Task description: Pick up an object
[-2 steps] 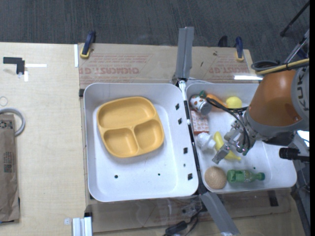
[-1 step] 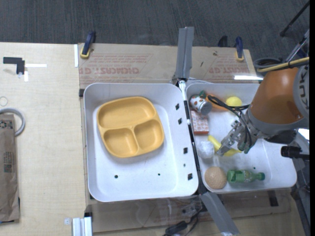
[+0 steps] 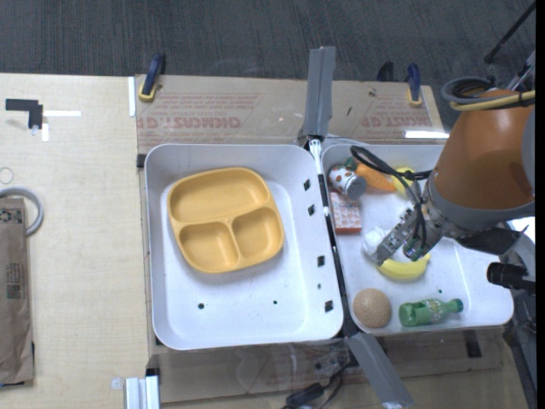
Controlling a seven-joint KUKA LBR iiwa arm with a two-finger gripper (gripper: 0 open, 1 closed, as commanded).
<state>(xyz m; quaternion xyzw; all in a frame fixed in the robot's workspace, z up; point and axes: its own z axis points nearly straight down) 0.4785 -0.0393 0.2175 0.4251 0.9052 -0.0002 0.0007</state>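
The gripper [image 3: 398, 244] is being hung low in the right bin [image 3: 485, 313], right above a banana [image 3: 404, 268]; whether anything is being gripped cannot be told. Near it, a brown ball [image 3: 372, 308], a green bottle [image 3: 430, 311], a carrot [image 3: 375, 178] and a small box [image 3: 346, 214] are being kept, while a yellow divided plate [image 3: 225, 219] is being kept in the left bin [image 3: 170, 313].

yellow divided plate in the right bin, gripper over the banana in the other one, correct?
Not quite: the camera view shows the yellow divided plate in the left bin. The gripper is over the banana in the right bin.
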